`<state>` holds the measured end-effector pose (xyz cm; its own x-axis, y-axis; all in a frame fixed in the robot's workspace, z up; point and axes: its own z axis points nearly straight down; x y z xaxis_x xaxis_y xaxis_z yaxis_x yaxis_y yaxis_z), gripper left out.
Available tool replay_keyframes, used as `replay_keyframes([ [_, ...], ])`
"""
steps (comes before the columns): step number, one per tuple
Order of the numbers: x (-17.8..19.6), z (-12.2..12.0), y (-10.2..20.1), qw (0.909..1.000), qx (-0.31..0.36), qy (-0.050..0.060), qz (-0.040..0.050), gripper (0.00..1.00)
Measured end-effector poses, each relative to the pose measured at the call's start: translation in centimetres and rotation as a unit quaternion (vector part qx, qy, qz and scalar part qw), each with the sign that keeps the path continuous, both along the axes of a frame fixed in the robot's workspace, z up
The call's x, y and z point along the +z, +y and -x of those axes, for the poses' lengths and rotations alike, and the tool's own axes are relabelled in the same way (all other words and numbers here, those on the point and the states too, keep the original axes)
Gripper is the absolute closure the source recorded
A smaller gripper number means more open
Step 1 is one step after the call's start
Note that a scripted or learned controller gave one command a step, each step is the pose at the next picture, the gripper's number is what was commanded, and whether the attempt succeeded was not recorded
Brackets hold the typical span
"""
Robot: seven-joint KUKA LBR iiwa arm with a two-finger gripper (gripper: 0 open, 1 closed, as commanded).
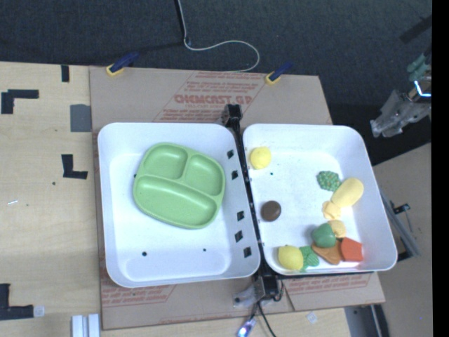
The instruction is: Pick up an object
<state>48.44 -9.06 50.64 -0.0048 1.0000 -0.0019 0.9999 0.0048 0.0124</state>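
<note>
On a cardboard-covered bench (210, 100) before dark carpet, the gripper (401, 114) hangs outside the right bin (309, 135), jaw state impossible to tell, and a descent into the crowded near-right toy cluster (330, 241) risks pinching neighbours or glancing off.

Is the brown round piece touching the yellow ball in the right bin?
Apart. The camera view shows bare white bin floor between the brown round piece and the yellow ball, which lies farther back near the divider.
</note>
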Motion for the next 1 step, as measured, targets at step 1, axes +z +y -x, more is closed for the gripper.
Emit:
replay_keyframes([
  [1, -4.36, 0.1, 12.74, 0.9999, 0.005, 0.009, -0.0017, 1.0],
])
